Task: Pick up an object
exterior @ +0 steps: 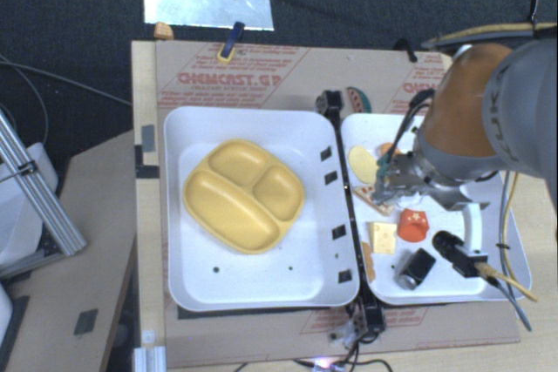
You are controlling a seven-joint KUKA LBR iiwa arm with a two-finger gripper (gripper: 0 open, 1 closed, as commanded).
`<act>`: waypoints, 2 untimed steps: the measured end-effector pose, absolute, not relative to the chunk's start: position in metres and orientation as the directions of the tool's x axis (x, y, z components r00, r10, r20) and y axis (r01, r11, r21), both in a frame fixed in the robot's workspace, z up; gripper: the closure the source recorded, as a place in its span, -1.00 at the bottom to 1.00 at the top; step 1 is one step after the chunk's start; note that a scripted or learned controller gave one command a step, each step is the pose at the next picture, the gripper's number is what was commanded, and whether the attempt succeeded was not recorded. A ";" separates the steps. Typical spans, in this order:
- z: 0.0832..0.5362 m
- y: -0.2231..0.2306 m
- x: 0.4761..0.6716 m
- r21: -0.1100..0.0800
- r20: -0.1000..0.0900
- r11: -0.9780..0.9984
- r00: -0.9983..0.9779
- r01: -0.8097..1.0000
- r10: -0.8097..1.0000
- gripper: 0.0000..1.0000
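My gripper [387,186] reaches down into the right bin [514,274], at its left side. Its tip is over a flat brown and white slice [373,202] lying beside the divider. A pale yellow disc [361,161] and a small orange piece [384,150] lie just behind the gripper. In front of it sit a red round piece [413,226] and a yellow square slab [383,237]. A dark block with a grey end [416,267] lies near the bin's front wall. Nothing is visibly held between the fingers.
The left bin [187,274] holds a yellow compartment plate [243,194] in its middle. A thin brown strip [367,261] lies along the right bin's left wall. The grey arm with its orange band [462,100] covers the back right of the right bin.
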State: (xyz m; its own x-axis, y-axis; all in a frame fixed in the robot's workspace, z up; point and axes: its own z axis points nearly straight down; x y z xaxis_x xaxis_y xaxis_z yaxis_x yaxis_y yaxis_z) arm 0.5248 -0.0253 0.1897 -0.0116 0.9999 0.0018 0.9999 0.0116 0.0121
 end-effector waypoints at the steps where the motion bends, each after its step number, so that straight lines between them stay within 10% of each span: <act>1: 0.184 -0.030 0.521 0.001 0.000 0.004 -0.004 1.000 1.000 -1.00; 2: 0.204 -0.125 0.508 0.004 -0.006 -0.008 0.008 1.000 1.000 -1.00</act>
